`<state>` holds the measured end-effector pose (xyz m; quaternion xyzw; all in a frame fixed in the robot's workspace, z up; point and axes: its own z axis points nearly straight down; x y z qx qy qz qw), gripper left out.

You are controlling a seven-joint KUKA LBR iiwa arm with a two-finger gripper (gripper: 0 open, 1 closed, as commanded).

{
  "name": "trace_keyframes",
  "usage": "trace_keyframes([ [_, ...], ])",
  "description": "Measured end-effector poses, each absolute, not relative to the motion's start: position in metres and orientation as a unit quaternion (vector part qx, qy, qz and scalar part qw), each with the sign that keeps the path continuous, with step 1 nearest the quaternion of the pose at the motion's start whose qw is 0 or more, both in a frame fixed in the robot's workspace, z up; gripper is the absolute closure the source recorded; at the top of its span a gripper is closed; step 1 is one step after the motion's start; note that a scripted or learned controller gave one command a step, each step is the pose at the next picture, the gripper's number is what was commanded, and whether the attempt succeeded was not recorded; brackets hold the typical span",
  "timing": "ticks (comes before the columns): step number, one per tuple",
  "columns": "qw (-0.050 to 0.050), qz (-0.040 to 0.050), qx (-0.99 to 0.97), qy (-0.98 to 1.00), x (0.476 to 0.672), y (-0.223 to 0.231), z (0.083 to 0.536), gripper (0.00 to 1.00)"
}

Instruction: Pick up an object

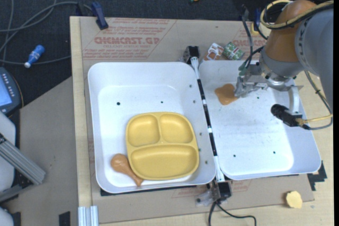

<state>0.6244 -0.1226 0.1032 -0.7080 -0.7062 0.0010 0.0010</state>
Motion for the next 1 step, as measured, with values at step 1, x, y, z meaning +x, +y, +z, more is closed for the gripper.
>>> trace_keyframes([
  [1,0.003,0.0013,-0.708,-0.707,0.5930,-0.1160,0.0835,1.00],
])
